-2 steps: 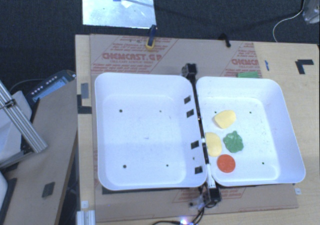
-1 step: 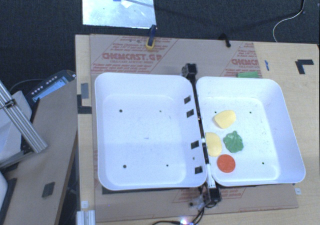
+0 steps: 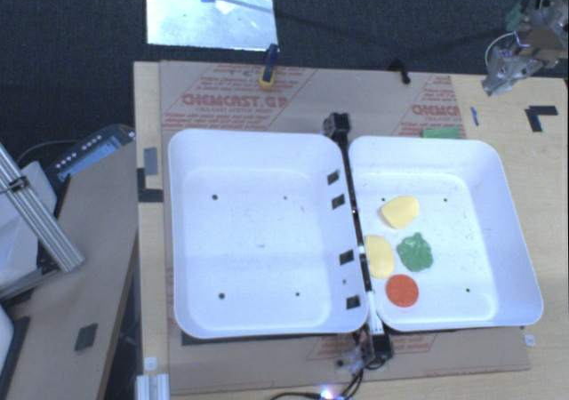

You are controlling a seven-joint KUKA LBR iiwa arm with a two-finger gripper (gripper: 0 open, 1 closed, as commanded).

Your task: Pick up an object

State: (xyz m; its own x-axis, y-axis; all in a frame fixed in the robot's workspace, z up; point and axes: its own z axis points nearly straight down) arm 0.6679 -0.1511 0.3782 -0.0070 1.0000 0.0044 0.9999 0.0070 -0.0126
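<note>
Camera view: gripper is parked off the right bin, jaws' state unreadable. Target the yellow piece; it lies apart from its neighbours.

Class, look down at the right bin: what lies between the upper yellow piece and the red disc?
In the camera view, the green leafy piece lies between the upper yellow piece and the red disc.

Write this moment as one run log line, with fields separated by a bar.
gripper: top right, away from both bins, nothing held | right bin: two yellow pieces, green piece, red disc | pick: not yet done
</note>
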